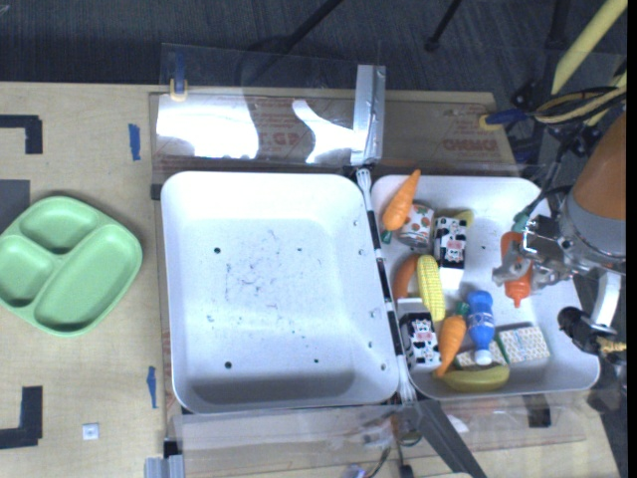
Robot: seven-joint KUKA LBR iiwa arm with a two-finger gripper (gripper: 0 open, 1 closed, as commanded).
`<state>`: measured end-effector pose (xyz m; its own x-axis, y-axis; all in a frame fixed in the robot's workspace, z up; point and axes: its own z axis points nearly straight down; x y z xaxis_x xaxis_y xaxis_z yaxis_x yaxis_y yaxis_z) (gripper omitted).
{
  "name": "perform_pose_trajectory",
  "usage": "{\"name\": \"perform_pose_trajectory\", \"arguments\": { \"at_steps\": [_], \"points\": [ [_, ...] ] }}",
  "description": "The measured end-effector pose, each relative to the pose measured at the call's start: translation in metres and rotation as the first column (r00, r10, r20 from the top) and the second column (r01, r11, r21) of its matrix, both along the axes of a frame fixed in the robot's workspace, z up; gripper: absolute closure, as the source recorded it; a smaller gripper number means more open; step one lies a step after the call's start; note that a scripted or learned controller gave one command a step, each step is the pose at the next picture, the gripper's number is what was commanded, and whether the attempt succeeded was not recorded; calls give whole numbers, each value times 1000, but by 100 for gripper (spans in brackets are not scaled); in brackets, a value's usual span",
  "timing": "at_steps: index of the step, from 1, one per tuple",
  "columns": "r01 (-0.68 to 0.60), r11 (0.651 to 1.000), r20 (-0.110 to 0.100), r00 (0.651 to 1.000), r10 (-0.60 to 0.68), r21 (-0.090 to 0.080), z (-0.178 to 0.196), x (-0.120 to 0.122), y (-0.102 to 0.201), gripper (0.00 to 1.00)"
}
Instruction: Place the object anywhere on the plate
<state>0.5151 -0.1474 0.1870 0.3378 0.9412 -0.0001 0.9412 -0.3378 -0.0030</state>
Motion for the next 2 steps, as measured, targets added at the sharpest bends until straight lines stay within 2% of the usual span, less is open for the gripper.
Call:
{"name": "perform_pose_trajectory", "arguments": {
  "at_steps": [1, 2],
  "points": [
    [60, 998, -5, 998, -60, 1, -6, -17, 58, 100],
    [-121, 993, -3, 993, 121, 2, -34, -35, 26, 100]
  ]
}}
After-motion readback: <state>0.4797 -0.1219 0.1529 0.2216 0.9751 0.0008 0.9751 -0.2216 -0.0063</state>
